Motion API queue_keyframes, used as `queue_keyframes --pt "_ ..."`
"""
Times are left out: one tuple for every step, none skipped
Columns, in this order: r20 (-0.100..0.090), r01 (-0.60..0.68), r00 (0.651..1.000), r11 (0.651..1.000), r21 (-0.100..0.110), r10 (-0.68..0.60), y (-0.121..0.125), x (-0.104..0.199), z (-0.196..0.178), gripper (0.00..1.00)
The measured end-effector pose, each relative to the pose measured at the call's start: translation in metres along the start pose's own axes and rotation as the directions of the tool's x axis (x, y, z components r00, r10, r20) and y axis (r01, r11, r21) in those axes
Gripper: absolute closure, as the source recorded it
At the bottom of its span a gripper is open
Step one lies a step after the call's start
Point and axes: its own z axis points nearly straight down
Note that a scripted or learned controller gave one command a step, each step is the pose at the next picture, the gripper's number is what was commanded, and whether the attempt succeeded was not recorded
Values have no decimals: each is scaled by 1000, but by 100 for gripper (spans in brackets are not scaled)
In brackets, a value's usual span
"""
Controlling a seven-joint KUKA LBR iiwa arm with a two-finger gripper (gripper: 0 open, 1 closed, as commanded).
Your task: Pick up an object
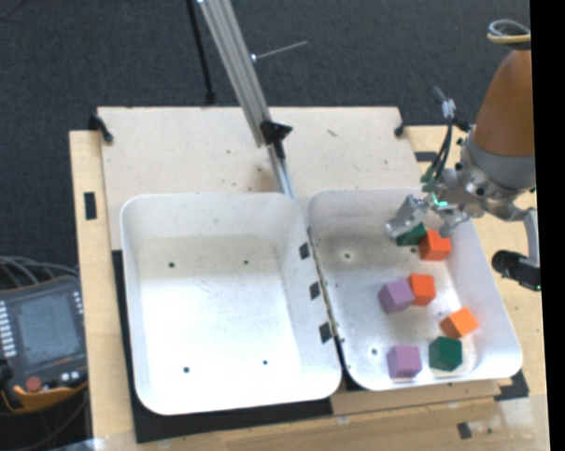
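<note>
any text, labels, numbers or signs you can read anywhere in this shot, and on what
None can be read.
The handheld control pendant at the left edge has a screen and buttons, but any markings there are too small and blurred to make out.
The blocks in the right bin show plain faces, with no lettering visible.

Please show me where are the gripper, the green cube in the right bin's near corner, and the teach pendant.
gripper (421,221): camera view, between fingertips.
green cube (445,354): camera view, top face.
teach pendant (39,329): camera view, screen centre.

Orange-banded grey arm (502,117), seemingly cabled.
</note>
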Motion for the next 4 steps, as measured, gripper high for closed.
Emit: queue_keyframes --pt "1 -3 1000 1000 5 3 3 -8 45 0" --pt "0 -3 1000 1000 7 3 2 -4 108 0" --pt "1 -2 1000 1000 4 2 -6 -3 166 0" --pt "1 -10 1000 1000 -5 10 -4 -5 152 100"
